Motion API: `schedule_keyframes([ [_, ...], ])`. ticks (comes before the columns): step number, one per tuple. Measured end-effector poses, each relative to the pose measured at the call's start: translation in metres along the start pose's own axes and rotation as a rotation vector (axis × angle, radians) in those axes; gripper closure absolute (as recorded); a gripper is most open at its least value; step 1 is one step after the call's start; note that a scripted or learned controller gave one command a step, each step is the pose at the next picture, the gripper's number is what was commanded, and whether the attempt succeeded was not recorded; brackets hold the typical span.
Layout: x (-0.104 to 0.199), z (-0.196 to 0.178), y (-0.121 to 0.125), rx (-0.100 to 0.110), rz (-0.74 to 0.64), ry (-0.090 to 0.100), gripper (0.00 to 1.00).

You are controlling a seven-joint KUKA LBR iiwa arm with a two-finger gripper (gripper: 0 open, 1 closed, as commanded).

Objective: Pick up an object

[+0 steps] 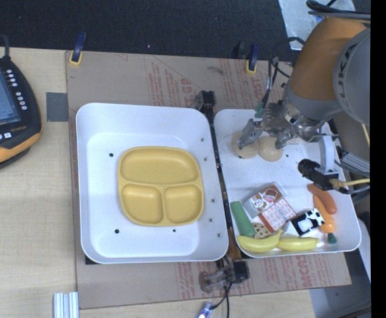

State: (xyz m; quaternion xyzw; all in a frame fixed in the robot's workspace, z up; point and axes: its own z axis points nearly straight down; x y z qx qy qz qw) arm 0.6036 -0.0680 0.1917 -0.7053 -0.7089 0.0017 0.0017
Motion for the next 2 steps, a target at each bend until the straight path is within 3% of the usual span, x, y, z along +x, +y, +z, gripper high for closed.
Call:
schedule_keyframes([
  [1,-0.0408,0.0947,0.0558,-0.012,0.001,-0.003,0.0],
  [2,-0.038,0.0942,0.0558,-0.012,0.002,-0.005,0.0],
])
